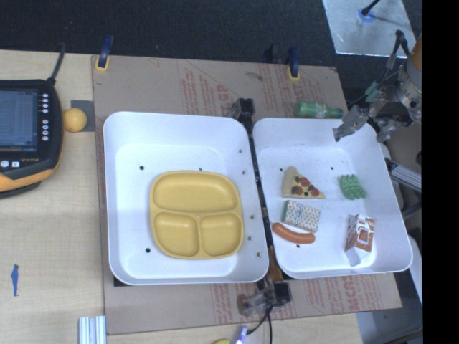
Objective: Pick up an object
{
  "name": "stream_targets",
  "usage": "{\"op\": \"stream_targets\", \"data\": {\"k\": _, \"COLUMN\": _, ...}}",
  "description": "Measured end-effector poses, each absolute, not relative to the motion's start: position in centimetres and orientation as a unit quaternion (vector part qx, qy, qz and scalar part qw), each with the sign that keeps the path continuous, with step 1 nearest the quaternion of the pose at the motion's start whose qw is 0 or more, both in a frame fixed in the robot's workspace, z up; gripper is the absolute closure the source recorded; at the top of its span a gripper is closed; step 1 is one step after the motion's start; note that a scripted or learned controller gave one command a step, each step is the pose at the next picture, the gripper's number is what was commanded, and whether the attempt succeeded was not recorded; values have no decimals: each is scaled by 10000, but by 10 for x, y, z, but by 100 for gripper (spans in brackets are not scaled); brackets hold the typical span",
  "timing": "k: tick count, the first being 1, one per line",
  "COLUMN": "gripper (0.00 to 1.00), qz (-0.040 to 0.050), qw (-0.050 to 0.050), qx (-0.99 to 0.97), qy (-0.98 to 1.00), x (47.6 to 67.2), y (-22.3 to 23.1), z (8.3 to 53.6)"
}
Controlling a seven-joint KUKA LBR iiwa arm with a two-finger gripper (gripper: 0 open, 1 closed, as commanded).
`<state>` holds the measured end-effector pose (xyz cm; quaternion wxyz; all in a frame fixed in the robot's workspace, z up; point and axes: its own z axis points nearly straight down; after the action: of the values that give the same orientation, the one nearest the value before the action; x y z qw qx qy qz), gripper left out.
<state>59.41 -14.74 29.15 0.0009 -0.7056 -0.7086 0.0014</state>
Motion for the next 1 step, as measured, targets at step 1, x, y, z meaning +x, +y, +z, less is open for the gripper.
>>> {"op": "stream_targets", "data": {"k": 1, "gripper": 0, "qz": 25, "qw": 15, "qx": -7052, "qy": -7090, "x": 634, "y": -103, "z": 161}}
